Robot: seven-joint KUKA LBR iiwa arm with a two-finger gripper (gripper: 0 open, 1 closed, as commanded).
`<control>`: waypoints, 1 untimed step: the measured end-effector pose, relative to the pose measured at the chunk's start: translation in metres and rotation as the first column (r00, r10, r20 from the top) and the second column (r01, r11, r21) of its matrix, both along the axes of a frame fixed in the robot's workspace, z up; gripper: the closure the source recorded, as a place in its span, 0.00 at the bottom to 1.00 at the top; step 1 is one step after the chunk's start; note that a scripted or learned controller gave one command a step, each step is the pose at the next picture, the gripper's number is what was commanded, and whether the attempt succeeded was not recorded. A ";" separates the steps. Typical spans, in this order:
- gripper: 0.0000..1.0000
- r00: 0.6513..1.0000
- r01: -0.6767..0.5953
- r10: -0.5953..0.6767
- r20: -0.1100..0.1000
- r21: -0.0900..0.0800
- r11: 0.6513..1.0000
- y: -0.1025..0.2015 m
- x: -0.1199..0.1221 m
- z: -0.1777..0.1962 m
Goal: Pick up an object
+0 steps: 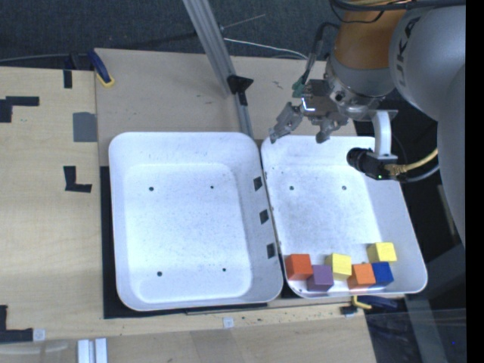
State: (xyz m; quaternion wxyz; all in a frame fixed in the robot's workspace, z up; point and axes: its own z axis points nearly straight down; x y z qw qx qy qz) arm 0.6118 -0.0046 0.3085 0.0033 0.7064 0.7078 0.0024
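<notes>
Blocks (342, 269) well below end effector (302, 131)

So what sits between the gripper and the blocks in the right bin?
Nothing: in the camera view, bare speckled floor of the right bin separates the gripper at its far rim from the blocks along its near edge.

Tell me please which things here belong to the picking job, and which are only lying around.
Belong to the job:
- gripper, fingers apart, above the right bin's far edge
- right bin
- blocks at its near edge: orange block, purple block, yellow block, blue block

Lying about:
- left bin
- metal rail
- black tape marks
</notes>
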 end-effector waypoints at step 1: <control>0.00 1.000 -0.002 0.002 -0.011 0.001 1.000 0.027 0.058 -0.040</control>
